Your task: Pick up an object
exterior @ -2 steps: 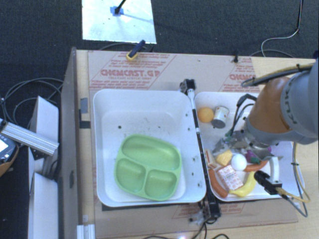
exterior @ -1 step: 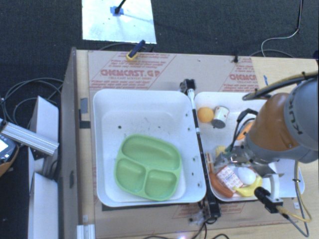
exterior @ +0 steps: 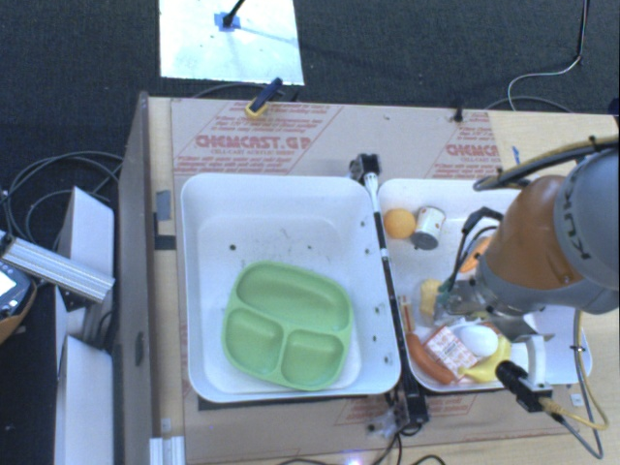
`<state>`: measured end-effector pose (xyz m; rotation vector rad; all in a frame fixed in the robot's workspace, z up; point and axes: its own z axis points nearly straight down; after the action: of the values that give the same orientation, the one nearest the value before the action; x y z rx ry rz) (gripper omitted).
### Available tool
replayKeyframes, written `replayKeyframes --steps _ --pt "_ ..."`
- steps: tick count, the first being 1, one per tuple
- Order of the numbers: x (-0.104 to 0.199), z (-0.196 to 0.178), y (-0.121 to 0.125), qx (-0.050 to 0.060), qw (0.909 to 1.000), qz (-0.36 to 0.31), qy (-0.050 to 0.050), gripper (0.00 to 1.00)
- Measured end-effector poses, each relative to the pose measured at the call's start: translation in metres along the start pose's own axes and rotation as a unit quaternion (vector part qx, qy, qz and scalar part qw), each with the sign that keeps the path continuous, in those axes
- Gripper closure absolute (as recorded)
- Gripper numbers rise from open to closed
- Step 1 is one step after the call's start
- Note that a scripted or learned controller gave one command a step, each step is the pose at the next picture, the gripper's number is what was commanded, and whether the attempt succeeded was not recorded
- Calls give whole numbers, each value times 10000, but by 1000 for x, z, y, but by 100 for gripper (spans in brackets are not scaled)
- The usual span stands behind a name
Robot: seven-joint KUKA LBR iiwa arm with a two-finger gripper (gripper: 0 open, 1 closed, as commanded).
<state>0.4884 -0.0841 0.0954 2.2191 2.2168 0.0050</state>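
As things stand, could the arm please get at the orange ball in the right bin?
Probably yes: the orange ball lies uncovered near the right bin's far left corner, beside a small white cup, and the arm is already over that bin.

Dark carpet floor, pale square sheet, cables, cardboard-topped bench
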Motion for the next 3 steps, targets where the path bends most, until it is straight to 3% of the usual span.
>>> replayKeyframes --steps 1,3 --pt "0 0 0 2 10000 3 -3 0" --pt "-2 11 107 16 10000 -28 5 0"
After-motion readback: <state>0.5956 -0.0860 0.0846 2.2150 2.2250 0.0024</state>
